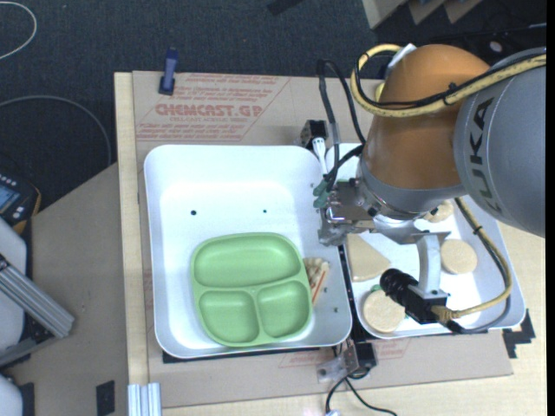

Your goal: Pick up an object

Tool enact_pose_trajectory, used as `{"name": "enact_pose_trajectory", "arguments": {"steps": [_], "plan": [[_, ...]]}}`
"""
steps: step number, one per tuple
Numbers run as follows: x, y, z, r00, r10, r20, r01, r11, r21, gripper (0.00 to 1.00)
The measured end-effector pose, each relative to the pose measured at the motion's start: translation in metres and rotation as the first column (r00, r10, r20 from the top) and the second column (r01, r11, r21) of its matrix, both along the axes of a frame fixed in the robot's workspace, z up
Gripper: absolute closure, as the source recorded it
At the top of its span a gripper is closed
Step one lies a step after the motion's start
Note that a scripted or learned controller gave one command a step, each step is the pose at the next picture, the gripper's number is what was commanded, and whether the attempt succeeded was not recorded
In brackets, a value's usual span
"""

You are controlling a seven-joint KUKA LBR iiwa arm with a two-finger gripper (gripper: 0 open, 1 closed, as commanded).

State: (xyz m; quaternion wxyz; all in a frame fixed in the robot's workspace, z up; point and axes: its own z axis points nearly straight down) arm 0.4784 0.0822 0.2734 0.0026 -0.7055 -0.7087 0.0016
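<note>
Orange-banded arm [434, 120] over right bin [499, 315] w/ tan discs [459, 256]; jaws' state unclear.

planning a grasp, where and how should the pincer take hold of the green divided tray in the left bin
Grip the green divided tray by its raised outer rim, best along the far long edge facing the bare part of the left bin. It lies flat, too wide to span, so come straight down with one finger inside the large compartment and one outside. Its near-right corner crowds the bin wall and small wooden pieces.
</note>
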Motion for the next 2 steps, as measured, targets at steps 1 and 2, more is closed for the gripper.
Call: {"name": "enact_pose_trajectory", "arguments": {"steps": [1, 2], "plan": [[0.002, 0.02, 0.133, 1.0, 0.0, 0.023, 0.0, 1.0, 0.004, 1.0], [0.0, 0.093, 0.123, 1.0, 0.004, 0.008, -0.004, 1.0, 0.001, 1.0]]}}
